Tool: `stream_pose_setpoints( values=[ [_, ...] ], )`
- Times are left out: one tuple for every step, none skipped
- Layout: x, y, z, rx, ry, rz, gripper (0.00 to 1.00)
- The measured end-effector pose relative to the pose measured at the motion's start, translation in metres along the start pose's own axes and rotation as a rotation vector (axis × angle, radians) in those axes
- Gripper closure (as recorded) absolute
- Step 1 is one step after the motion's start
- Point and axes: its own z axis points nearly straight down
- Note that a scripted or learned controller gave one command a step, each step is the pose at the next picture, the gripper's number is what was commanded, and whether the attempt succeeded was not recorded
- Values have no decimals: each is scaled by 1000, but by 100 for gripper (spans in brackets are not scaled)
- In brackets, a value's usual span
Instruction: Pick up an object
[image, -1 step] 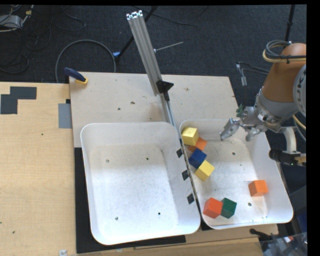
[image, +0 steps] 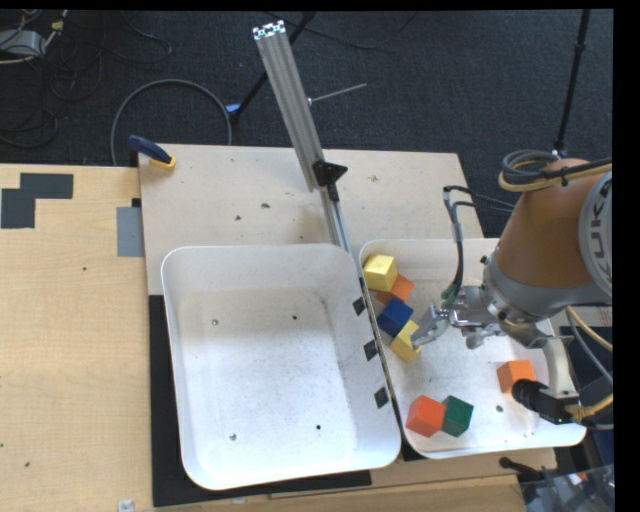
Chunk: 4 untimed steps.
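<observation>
The arm (image: 545, 240) reaches into the right bin (image: 500, 440) from the right, its jaws (image: 425, 328) low near the bin's left wall. Whether they are wide or narrow I cannot tell. They sit right beside a yellow block (image: 405, 345) and a blue block (image: 394, 316), which crowd against that wall with a second yellow block (image: 379, 271) and an orange block (image: 402, 289) farther back. Toward the near rim, a red block (image: 426, 415) touches a green block (image: 457, 415), with open floor around them. Another orange block (image: 516, 375) lies near the right edge. The left bin (image: 200, 300) adjoins on the desk (image: 70, 330).
</observation>
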Motion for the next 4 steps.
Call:
stream_pose_setpoints(
  values=[
    [-17,64,100,-7,0,-1,0],
    [-21,6,106,-15,-5,4,0],
    [-52,111,104,-9,-5,-1,0],
    [-36,61,106,-9,-5,6,0]
  ],
)
